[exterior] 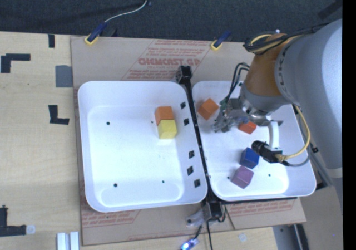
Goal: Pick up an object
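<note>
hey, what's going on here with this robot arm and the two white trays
A grey robot arm is reaching into the right tray, its gripper low between an orange block and a small red-orange block. No block is visibly between its fingers. A blue block and a purple block sit nearer the front. The left tray holds an orange block touching a yellow one.

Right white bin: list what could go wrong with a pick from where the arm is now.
1. The gripper hangs between two orange blocks, one near the divider and one partly under the wrist; it may nudge either instead of gripping.
2. The orange block by the divider sits near the right white bin's wall, leaving little room to straddle it.
</note>
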Robot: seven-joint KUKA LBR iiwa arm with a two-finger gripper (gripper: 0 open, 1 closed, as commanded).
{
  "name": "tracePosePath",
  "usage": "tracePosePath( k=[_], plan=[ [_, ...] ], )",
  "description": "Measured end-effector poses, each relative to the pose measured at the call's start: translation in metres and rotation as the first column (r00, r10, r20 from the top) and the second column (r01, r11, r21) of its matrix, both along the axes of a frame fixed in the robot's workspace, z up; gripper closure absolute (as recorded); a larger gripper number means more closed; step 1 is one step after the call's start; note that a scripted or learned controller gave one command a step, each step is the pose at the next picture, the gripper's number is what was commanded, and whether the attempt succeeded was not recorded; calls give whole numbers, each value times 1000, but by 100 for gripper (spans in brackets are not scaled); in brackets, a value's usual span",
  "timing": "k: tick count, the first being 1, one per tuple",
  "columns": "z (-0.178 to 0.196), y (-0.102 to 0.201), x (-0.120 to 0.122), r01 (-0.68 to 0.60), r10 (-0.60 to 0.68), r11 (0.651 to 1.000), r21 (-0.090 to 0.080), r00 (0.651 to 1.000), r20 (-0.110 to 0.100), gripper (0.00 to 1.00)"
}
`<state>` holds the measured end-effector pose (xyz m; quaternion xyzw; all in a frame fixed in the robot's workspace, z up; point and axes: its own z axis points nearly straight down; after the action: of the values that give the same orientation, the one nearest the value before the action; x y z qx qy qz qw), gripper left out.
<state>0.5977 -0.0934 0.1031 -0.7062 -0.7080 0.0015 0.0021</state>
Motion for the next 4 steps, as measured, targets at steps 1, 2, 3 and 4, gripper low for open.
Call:
tracePosePath(
  k=[1,2,3,4],
  plan=[
    [-19,-4,-10,2,-2,1000,-2,1000,4,100],
    [-9,-3,-10,0,0,1000,-1,1000,3,100],
    [0,-3,-11,0,0,1000,0,1000,1,100],
    [-19,-14,-69,5,-5,1000,0,1000,4,100]
  ],
)
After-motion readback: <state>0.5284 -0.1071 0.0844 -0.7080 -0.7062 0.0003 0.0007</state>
